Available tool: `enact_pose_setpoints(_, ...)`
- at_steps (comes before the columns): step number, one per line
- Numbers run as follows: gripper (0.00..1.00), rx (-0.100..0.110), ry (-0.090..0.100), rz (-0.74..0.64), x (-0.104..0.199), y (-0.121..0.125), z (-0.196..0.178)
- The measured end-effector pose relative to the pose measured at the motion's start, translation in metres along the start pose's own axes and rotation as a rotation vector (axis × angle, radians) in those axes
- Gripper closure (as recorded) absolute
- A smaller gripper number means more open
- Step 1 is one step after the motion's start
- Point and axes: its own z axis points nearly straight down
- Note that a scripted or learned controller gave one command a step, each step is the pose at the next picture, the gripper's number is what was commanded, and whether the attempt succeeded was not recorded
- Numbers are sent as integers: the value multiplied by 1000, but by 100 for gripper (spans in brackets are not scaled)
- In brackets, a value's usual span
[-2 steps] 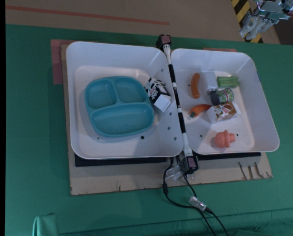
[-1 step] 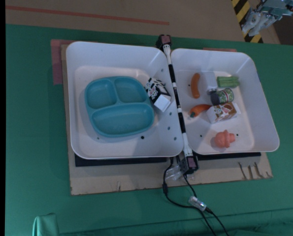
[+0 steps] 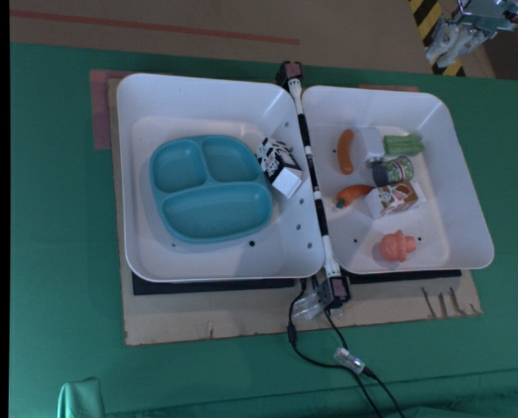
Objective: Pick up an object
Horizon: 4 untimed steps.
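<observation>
- The gripper [image 3: 446,49] hangs at the camera view's upper right, beyond the far right corner of the right bin [image 3: 467,225]; whether it is open or closed cannot be told, and nothing is seen in it.
- In the right bin, a sausage [image 3: 346,150] lies near the inner edge with a carrot [image 3: 353,196] below it.
- Toward the far edge sit a green packet [image 3: 402,144], a can [image 3: 392,171] and a small carton [image 3: 391,199].
- A pink toy [image 3: 397,246] lies near the front edge.
- The left bin [image 3: 141,251] holds a teal divided plate [image 3: 210,188], with a black-and-white box [image 3: 279,165] at its right edge.
</observation>
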Motion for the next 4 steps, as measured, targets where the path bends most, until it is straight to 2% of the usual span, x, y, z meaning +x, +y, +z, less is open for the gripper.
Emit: enact_pose_setpoints(4,100,4,1,1,-1,-1,20)
